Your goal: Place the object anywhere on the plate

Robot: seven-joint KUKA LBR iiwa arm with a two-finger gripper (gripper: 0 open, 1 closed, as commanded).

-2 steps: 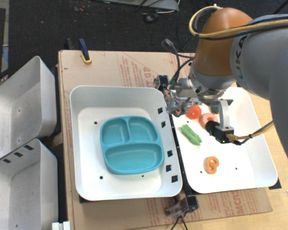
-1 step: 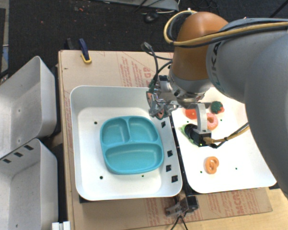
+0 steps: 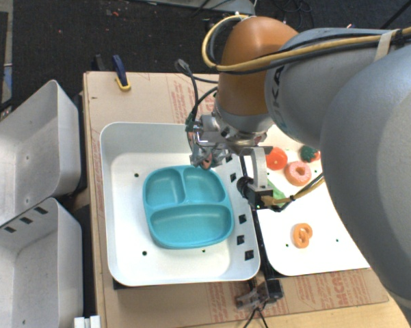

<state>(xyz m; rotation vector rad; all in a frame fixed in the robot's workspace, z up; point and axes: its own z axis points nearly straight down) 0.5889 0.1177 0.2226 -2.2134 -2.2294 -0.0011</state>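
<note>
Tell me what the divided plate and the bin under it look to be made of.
Plate: likely moulded plastic, an even turquoise with a soft sheen, rounded ridges splitting it into three compartments. Bin: probably thin formed plastic, matte white, with rounded corners and a raised rim; painted metal cannot be ruled out.

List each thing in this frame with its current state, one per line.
Turquoise three-compartment plastic plate: flat in the left white bin, nothing on it.
Gripper: over the plate's upper edge, hold unclear.
Pink ring-shaped toy donut: lying in the right white bin.
Red round toy: lying beside the donut.
Orange pretzel-shaped toy: lying flat, apart from the others.
Green piece: partly hidden behind the arm.
</note>
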